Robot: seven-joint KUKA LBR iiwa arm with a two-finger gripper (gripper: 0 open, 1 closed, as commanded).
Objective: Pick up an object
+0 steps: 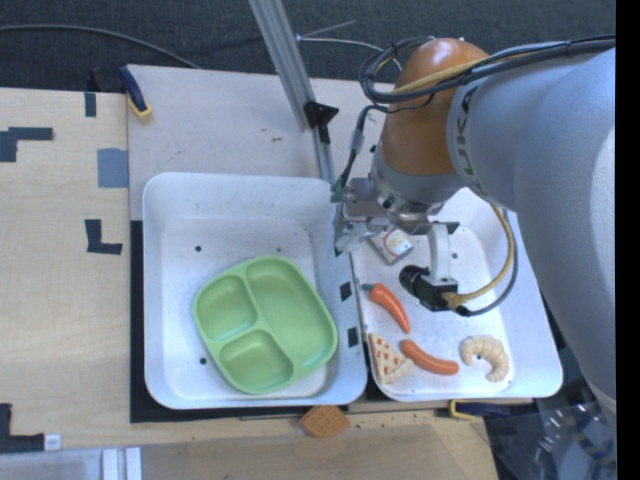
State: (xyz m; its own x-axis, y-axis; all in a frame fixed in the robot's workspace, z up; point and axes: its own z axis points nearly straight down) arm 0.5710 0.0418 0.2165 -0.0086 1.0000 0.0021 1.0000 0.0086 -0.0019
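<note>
My gripper [348, 230] hangs over the left edge of the right bin [530, 353], close to the wall shared with the left bin. A small white packet [393, 244] lies just to its right, partly under the wrist. Below it rests an orange carrot [390, 306]. Along the front of that bin lie a pizza slice [388, 358], a reddish sausage [430, 358] and a pale shrimp [487, 356]. The arm's bulk hides the back of the right bin.
A green divided plate [265, 323] lies in the left bin [170, 268]. A brown cookie [322, 421] sits on the bench in front of the bins. A slanted metal pole [285, 48] rises behind them. A black fitting with a yellow cable [428, 288] dangles off the wrist.
</note>
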